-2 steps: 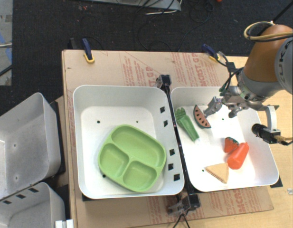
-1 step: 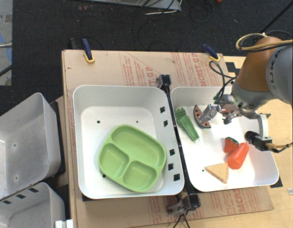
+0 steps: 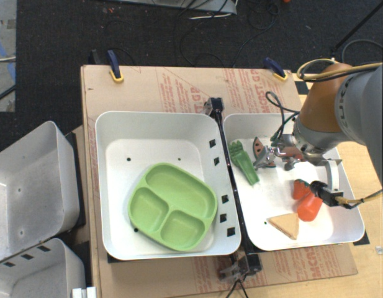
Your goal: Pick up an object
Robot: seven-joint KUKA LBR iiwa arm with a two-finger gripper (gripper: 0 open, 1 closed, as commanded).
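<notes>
The pincer (image 3: 263, 158), its state impossible to tell, hangs in the right bin (image 3: 346, 231) beside a green tool (image 3: 244, 162); orange cup (image 3: 309, 208) and tan wedge (image 3: 286, 226) lie nearer the camera. The left bin (image 3: 117, 126) holds a green divided tray (image 3: 172, 206).

L bin (image 3: 110, 166) holds a divided tray (image 3: 172, 205), toward its front. R bin (image 3: 346, 228), just beside it: gripper (image 3: 265, 157) over the back part, long tool (image 3: 244, 162) to its left by the shared wall, cup-like piece (image 3: 306, 202) right of centre, wedge (image 3: 285, 225) in front of that
</notes>
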